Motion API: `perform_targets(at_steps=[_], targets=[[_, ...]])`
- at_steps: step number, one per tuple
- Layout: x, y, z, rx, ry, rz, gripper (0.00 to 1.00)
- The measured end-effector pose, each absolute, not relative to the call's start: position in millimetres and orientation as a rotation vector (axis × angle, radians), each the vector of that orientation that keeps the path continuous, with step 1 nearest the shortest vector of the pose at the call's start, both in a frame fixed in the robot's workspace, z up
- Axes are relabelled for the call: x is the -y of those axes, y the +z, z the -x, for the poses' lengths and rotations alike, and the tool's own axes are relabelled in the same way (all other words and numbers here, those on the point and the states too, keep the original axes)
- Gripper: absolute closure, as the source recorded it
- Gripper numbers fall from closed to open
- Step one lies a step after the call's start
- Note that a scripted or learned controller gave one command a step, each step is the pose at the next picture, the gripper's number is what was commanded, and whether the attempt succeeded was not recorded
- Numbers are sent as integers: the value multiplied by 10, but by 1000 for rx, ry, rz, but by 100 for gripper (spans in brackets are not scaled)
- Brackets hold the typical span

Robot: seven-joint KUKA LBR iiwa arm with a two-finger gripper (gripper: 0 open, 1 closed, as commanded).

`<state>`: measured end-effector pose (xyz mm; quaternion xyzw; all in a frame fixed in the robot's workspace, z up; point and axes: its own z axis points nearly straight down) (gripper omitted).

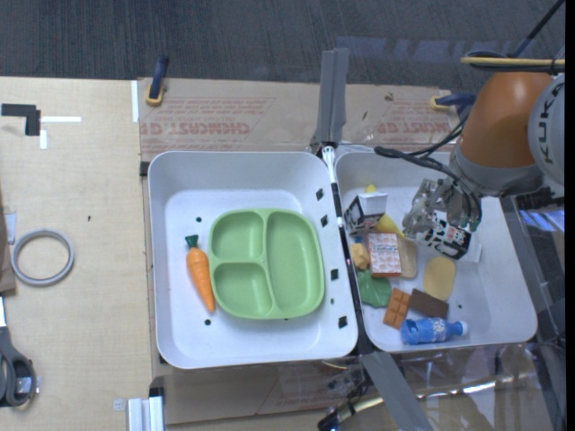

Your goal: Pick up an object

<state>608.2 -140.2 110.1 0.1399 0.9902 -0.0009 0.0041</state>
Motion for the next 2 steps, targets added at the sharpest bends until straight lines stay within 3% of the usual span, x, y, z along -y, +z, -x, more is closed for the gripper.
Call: perform_targets(at_steps=[1, 2], targets=[[1157, 968, -6088, -2935, 1, -1091, 100], [1152, 937, -6071, -2940, 0, -1093, 0]])
